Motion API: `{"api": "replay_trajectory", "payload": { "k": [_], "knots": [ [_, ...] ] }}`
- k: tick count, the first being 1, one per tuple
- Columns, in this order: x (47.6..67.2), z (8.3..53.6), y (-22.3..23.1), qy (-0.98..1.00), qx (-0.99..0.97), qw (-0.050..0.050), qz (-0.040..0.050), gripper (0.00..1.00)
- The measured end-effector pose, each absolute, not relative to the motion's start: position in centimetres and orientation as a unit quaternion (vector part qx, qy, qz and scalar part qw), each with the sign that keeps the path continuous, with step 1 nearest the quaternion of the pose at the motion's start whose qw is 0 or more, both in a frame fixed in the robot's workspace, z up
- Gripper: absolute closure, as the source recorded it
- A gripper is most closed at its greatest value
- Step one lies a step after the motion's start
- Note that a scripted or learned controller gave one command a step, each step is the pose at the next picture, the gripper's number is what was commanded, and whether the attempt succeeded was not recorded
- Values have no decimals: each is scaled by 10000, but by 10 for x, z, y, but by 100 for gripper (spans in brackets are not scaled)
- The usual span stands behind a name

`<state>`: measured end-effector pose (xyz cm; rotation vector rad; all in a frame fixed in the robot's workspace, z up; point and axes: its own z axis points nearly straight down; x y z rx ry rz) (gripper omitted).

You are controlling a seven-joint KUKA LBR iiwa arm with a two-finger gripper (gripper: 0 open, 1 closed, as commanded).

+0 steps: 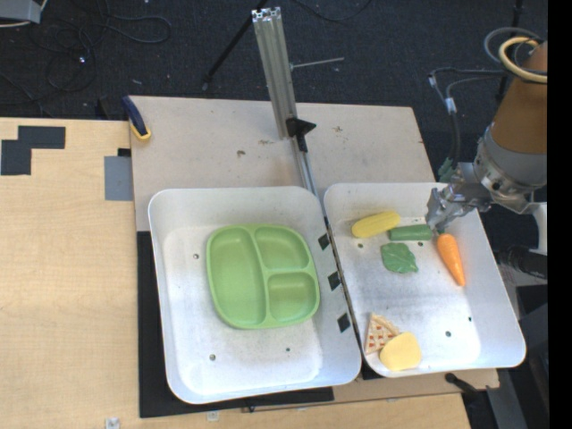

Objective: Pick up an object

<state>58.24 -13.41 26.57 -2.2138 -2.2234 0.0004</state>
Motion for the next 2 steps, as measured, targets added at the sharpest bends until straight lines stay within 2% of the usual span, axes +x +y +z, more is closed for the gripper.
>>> {"api": "replay_trajectory", "payload": {
  "k": [2],
  "knots": [
    [552,254,-42,-7083,-7059,24,13,100]
  ]
}}
